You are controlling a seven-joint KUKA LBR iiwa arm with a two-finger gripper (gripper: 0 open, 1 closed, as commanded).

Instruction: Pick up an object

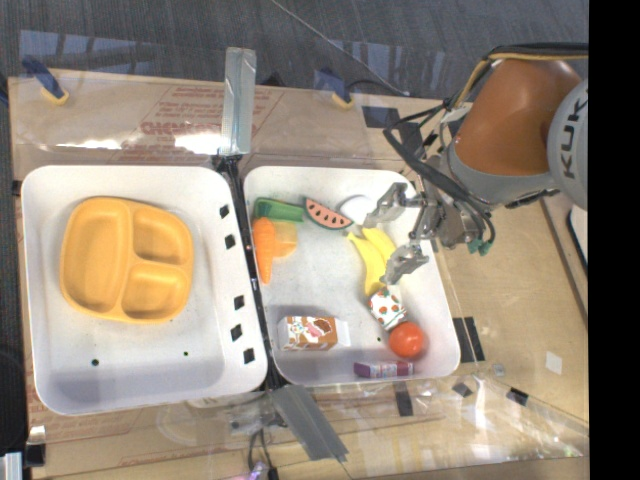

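I see the gripper (396, 233) with jaws spread and holding nothing, straddling the banana (372, 256), whose long axis runs from upper left to lower right, just left of them.

The light wooden bench (560, 298), partly covered with clear plastic sheet (120, 118), carries two shallow white plastic bins (60, 378) (300, 368) side by side.

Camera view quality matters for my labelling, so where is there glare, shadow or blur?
Camera view: glare streaks the clear sheeting behind the bins; soft shadow lies along the left bin near edge; the gripper above the banana looks slightly soft; the yellow plate is evenly lit.
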